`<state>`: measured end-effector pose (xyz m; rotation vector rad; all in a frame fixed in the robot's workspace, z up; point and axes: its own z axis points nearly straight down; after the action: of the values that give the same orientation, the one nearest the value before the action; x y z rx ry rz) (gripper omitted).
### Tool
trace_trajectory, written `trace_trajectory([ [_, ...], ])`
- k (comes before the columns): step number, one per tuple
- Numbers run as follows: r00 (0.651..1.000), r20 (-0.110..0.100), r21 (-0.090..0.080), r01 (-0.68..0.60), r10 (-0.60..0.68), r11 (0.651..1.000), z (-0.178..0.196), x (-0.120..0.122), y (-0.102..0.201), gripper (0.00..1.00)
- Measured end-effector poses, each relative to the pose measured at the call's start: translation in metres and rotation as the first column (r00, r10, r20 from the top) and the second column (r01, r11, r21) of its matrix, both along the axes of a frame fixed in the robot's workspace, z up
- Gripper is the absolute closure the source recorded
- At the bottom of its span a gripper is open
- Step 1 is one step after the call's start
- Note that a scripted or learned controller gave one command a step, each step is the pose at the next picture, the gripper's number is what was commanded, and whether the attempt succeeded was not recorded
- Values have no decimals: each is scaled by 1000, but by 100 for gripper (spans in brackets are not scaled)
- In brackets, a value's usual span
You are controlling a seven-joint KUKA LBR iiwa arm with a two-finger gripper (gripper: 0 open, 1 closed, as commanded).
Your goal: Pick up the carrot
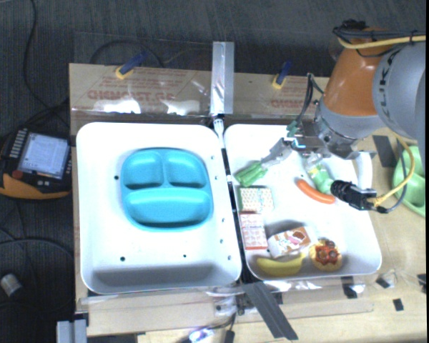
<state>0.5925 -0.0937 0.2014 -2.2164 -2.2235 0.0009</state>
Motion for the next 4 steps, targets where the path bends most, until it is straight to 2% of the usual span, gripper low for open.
trace_trajectory([
  [1, 987, 0, -3, 159, -159, 987, -32, 76, -47, 0],
  [2, 979, 11, -6, -204, 204, 979, -113, 65, -56, 0],
  [3, 969, 3, -3, -246, 246, 969, -17, 61, -97, 0],
  [4, 873, 5, -2, -487, 487, 873, -104, 69, -109, 0],
])
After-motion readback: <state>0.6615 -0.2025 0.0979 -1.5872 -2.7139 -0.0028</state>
